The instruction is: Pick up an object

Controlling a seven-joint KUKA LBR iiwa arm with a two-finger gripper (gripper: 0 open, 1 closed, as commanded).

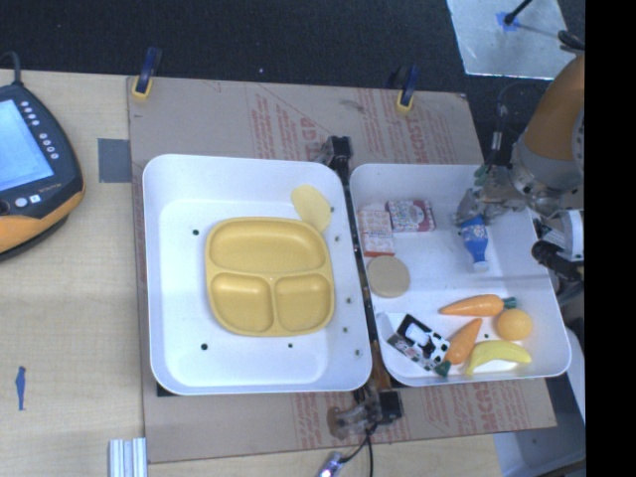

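Beside two carrots (472,305) and one banana (497,357), the hand (475,210) seemingly pinches one blue tube (477,243).

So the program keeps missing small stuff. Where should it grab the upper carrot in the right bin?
Probably mid-body. The upper carrot lies flat and nearly level across the right bin, so come straight down from above, closing across its narrow width. Its green tip sits near the orange ball, so stay left of that.

The brown cardboard sheet (298,117) under the bins has red print in slanted lines, but the letters are too blurry to read. The two small packets (394,222) in the right bin have pictures and print, too tiny to read.
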